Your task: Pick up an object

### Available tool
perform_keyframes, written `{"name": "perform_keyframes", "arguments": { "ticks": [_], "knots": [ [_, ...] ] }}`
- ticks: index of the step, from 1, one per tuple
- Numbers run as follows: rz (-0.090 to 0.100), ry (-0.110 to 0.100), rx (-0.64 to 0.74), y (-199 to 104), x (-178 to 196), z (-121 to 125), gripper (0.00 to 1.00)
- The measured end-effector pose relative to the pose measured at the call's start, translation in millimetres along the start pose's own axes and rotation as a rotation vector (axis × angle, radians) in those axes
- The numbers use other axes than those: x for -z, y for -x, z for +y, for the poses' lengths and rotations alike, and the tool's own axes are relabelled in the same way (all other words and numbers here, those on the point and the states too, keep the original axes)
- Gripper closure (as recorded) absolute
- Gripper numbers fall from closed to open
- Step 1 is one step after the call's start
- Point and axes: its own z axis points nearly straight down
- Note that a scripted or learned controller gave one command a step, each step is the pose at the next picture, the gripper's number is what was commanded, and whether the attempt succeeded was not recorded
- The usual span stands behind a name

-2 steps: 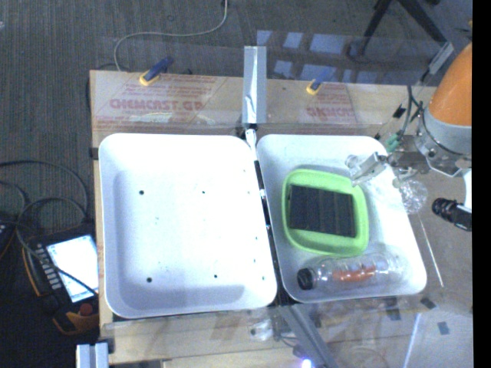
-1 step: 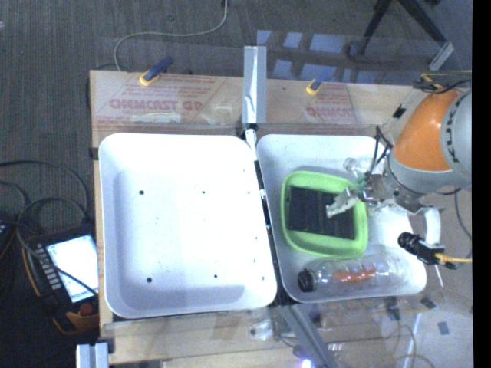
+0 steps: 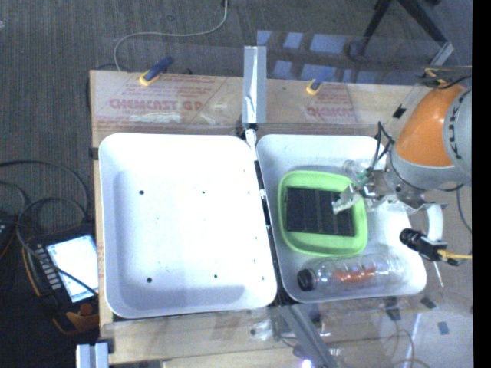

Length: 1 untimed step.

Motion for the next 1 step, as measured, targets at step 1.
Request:
{"name": "perform_keyframes", "arguments": {
  "ticks": [1],
  "knots": [
    [-0.017, 0.010, 0.148, -58.6, 119.5, -5.2, 1.00]
  ]
}}
